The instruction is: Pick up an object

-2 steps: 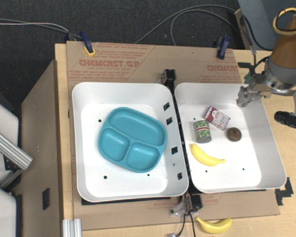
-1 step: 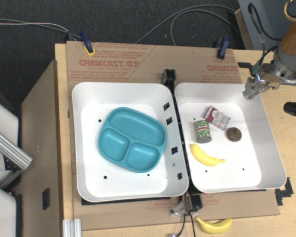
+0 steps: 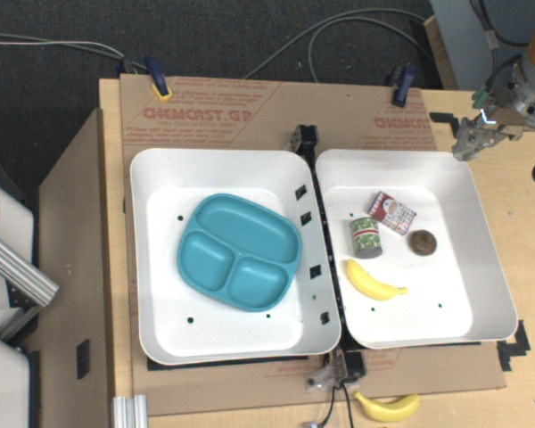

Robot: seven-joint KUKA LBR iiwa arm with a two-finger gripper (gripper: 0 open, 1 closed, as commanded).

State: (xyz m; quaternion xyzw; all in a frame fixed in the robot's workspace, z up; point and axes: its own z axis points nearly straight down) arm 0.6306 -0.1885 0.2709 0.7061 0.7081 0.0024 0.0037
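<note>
Banana (image 3: 374, 282), can (image 3: 366, 236), small carton (image 3: 391, 212) and brown disc (image 3: 423, 242) huddle in the right bin (image 3: 481, 266), well below-left of the hand (image 3: 468, 141); its spread I cannot tell. Closely packed, they could get knocked aside on a descent.

Right bin, all items lying below and left of the gripper (image 3: 471, 141), none touching it. Small box (image 3: 391, 213), red and white, flat and tilted, nearest; green-labelled can (image 3: 366, 236) just beside it; brown round object (image 3: 422, 242) apart to their right. Yellow banana (image 3: 374, 281), on its side, farthest.
</note>
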